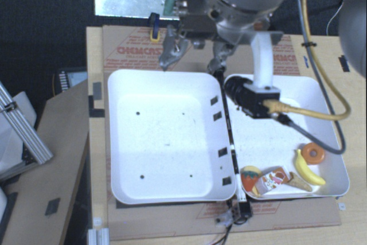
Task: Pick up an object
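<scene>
End effector released, upper centre, above bins' far edge; banana, orange slice lower right in right bin.

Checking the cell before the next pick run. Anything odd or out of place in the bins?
Nothing damaged or spilled. The banana, orange round piece and a few small toys are crowded into the right bin's near corner. The gripper hangs over the bins' far edge.

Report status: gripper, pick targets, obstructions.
Gripper open, raised over the bins' far edge, holding nothing. Banana and other small items bunched in right bin's near corner. Nothing blocking them.
</scene>
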Robot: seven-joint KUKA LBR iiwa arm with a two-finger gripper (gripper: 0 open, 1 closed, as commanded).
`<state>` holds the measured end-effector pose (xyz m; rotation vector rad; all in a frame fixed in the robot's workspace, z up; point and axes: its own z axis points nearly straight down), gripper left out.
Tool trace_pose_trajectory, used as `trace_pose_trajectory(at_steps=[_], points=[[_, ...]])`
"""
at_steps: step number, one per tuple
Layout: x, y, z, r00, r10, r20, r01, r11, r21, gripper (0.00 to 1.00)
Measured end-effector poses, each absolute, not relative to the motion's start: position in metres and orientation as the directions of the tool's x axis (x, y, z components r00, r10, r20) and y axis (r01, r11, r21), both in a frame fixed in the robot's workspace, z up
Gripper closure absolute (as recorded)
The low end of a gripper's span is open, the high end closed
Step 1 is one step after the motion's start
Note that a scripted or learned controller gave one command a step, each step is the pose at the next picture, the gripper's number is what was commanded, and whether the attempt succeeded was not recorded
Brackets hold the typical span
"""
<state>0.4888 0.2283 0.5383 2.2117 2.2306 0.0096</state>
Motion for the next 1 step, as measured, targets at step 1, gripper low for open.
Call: trace_pose_trajectory(at_steps=[1], points=[[0.4862, 0.2344, 0.4968, -0.005, 1.0, -0.001, 1.0, 0.005, -0.002, 0.0]])
